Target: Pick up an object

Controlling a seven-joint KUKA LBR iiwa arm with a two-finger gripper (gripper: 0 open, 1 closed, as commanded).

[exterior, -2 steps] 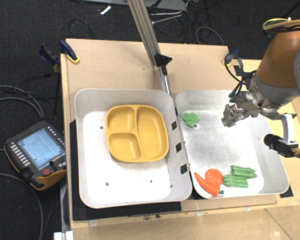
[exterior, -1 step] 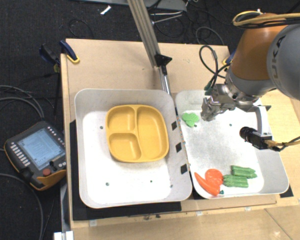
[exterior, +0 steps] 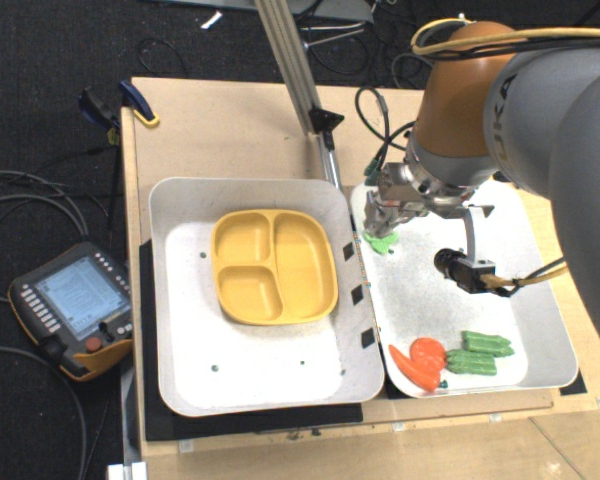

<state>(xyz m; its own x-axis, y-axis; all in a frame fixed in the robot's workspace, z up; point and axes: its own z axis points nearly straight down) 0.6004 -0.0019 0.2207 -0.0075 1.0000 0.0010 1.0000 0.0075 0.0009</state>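
My gripper [exterior: 384, 224] reaches down at the far left side of the right bin [exterior: 540, 298]. A small light green object [exterior: 382, 242] lies right under its tip, close to the bin's left wall. The arm's wrist hides the contact between the two. In the bin's near corner lie a red tomato-like piece [exterior: 428, 352], an orange carrot [exterior: 408, 368] and two green pods [exterior: 480, 353].
A yellow divided plate [exterior: 275, 266] rests in the left bin [exterior: 180, 368]. A black fitting [exterior: 462, 268] with a cable hangs off the arm over the right bin. A metal pole [exterior: 295, 58] slants up behind the bins. A teach pendant [exterior: 75, 308] lies on the floor at left.
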